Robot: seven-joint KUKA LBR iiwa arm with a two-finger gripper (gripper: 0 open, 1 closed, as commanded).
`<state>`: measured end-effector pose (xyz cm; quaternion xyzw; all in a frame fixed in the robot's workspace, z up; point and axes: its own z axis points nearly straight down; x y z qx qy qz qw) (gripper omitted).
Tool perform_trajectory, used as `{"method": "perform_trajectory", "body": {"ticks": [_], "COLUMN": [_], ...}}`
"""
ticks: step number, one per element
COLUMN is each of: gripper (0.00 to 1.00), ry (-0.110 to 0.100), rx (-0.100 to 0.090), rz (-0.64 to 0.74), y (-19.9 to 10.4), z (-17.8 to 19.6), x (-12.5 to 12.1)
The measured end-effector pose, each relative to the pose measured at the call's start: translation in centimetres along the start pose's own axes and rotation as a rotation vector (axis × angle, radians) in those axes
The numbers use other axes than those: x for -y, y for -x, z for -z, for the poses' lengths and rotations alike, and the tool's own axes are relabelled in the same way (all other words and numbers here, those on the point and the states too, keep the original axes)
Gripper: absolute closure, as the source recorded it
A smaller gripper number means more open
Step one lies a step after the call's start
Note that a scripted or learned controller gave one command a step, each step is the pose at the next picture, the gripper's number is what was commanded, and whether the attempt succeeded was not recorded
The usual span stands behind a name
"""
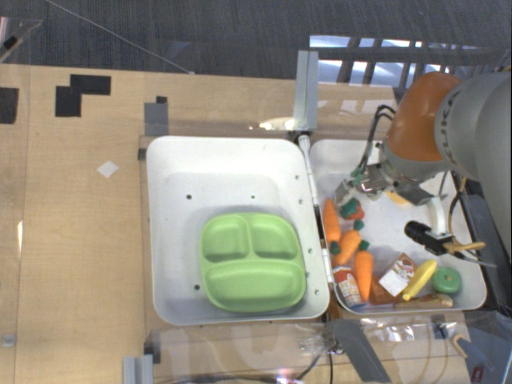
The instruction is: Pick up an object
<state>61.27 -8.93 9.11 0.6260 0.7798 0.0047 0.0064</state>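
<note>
Two shallow white bins are set side by side on a pale wooden surface [80, 214], seen from above at a slant. The left white bin [172, 166] is occupied by a light green plastic plate with three compartments [253, 261], which is laid toward the bin's near edge.

The grey arm with the orange band [420, 126] is extended from the right of the view over the right white bin [390, 224]. The hand [358, 189] is held low over the far left part of that bin. Whether it is wide or narrow cannot be told from this angle.

The things that could be picked up are all gathered in the right bin. A small dark green toy piece [350, 209] is seen just beside the hand, on its near side. A long orange toy carrot [330, 218] is laid along the bin's left wall, and a shorter orange carrot [346, 246] is found just beside it. A third orange carrot [364, 274] is placed nearer the front. Along the near edge, a red and white can [346, 285], a small white packet [396, 281], a yellow toy banana [420, 281] and a round green toy [446, 280] are crowded close together.
</note>
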Motion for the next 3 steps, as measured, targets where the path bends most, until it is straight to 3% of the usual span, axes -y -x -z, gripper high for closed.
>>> {"method": "perform_trajectory", "body": {"ticks": [1, 2, 3], "gripper": [0.00, 1.00, 1.00], "ry": [0.002, 0.010, -0.008], "rx": [0.000, -0.002, -0.004], "rz": [-0.022, -0.020, -0.060], "y": [-0.5, -0.7, -7.7], "z": [0.1, 1.4, 9.6], "x": [3.5, 3.1, -1.5]}}
